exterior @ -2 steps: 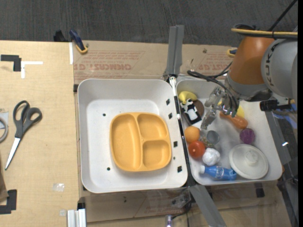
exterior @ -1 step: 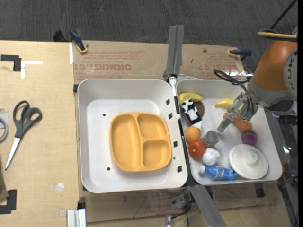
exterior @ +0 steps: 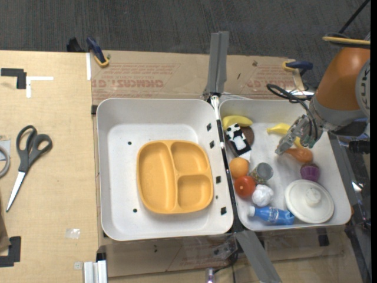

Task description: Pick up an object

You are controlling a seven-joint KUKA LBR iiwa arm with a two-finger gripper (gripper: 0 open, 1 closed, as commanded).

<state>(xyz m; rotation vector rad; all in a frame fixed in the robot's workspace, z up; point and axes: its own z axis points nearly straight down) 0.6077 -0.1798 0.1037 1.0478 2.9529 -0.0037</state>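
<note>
Two shallow white bins are set side by side on the worktop. In the left bin a yellow-orange divided plate with three compartments is laid flat near the middle. The right bin is crowded with small objects: a yellow banana-shaped toy at the far left corner, a black-and-white figure just in front of it on a brown disc, an orange ball, a red tomato-like ball, a grey cylinder, a crumpled white piece, a blue bottle lying on its side at the near edge, a white round lid with a knob, a purple cup, and an orange object.

The tool is lowered into the far part of the right bin, just above the orange object and beside a yellow piece. Whether it is released or clenched cannot be told, as its tip is blurred against the objects.

Mirrored printing is seen on the brown cardboard behind the bins; it is too faint to be read with certainty. A pair of scissors with black handles is laid on the worktop well to the left of the bins. Blue clamps are fixed at the cardboard's far corners.
</note>
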